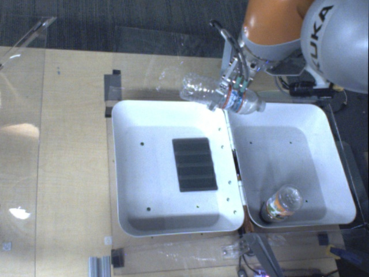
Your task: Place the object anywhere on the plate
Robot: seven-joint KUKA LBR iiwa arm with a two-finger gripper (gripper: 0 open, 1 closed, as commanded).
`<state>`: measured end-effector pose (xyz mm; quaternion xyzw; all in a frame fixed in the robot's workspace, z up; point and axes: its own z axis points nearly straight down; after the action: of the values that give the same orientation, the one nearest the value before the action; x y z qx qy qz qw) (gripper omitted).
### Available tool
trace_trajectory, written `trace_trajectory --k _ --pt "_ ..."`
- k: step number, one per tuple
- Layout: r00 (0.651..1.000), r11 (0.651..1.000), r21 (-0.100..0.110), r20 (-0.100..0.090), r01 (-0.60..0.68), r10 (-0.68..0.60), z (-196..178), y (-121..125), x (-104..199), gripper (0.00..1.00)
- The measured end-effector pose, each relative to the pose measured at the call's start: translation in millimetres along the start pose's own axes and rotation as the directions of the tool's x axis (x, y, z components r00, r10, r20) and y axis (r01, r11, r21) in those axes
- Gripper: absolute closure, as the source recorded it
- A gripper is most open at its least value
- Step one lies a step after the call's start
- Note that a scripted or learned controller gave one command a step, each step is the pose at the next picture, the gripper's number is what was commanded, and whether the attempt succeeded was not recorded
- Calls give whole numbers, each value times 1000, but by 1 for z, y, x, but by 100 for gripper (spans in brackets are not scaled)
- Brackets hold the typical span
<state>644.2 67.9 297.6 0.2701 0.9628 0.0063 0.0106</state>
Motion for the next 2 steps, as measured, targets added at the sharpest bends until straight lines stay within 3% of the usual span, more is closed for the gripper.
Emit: trace_trajectory --k 1,2 --pt "968 968 9 -13 252 -252 14 -37 -13 100" --pt "968 968 4 -6 252 -252 2 -34 -14 100"
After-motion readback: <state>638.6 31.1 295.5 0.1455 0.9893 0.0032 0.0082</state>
